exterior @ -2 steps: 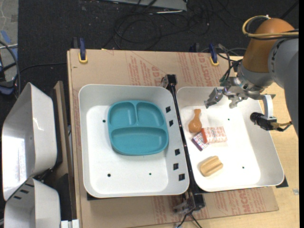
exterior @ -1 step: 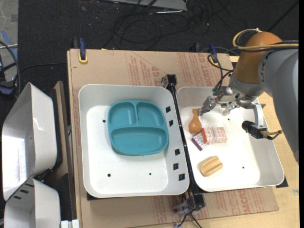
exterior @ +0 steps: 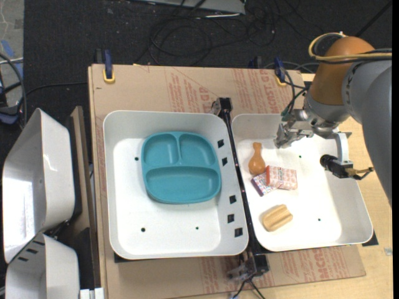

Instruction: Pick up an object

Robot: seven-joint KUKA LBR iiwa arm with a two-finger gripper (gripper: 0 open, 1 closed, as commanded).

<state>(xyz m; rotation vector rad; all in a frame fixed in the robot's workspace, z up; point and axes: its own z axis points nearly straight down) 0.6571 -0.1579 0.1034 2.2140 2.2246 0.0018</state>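
You can't tell from this angle whether the gripper is gripping or released; it's small and blurs into the wrist hardware. Nothing shows clamped in it. The arm comes in from the right, its upper part cut off by the frame edge, orange band above the wrist. The gripper sits over the upper left part of the right bin, up and right of the drumstick, apart from it.

Right bin contents: a toy chicken drumstick near the left wall, upright-ish, narrow end up. Just right and below it a small red-and-white packet, with a second flat pink piece partly tucked under its left edge; you can't read either label. Below those, well apart, a tan bread roll.

Left bin: one teal divided plate, three compartments, lying flat near the middle.

Both bins sit side by side on a cardboard sheet; more white bins are partly cropped at far left.
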